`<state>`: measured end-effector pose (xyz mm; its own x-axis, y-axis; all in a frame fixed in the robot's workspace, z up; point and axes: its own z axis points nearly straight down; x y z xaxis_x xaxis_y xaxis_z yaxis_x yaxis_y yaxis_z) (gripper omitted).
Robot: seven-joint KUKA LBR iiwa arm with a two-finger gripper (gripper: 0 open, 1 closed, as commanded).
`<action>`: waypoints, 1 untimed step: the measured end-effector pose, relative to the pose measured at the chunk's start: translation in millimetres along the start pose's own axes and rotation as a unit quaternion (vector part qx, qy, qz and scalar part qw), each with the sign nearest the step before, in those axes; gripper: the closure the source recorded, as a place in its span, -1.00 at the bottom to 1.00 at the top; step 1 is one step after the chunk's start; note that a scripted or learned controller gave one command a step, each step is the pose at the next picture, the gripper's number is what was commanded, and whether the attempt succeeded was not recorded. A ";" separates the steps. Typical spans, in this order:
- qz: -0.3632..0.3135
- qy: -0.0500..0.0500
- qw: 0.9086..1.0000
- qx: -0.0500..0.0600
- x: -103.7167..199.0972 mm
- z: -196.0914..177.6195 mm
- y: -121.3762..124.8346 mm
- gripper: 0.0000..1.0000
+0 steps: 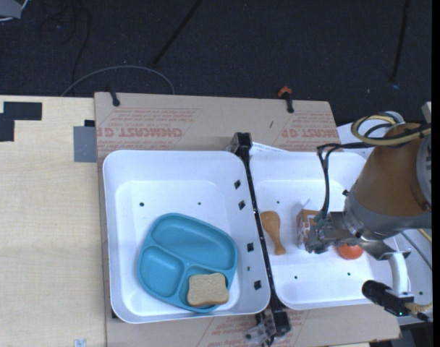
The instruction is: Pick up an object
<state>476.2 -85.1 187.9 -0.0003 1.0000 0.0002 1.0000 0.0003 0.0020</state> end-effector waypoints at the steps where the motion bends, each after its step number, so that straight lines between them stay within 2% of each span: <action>1: -0.001 0.000 1.000 -0.001 7.7 -59.0 0.6 1.00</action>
<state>476.7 -77.5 246.8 -0.0015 1.0000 0.0001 1.0000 0.0015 0.0033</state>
